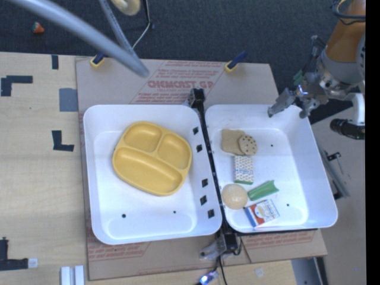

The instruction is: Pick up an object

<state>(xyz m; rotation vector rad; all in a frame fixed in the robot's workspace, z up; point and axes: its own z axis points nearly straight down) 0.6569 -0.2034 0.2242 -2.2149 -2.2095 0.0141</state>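
The end effector [289,104] hung at the upper right of the frame, over the top right corner of the right bin [309,159], with nothing visible between its fingers; whether they were spread or pressed together could not be told. Below it, in that bin, the pickable things lay in a loose column: a tan slice [231,141] with a speckled cookie [247,144] touching it, a small patterned packet [244,169] beneath, a green piece [262,190], a round beige ball [234,196] and a red, white and blue carton [262,212] near the lower edge. The left bin [101,177] held a yellow divided plate [153,158]. Both bins sat on the surface [35,159].
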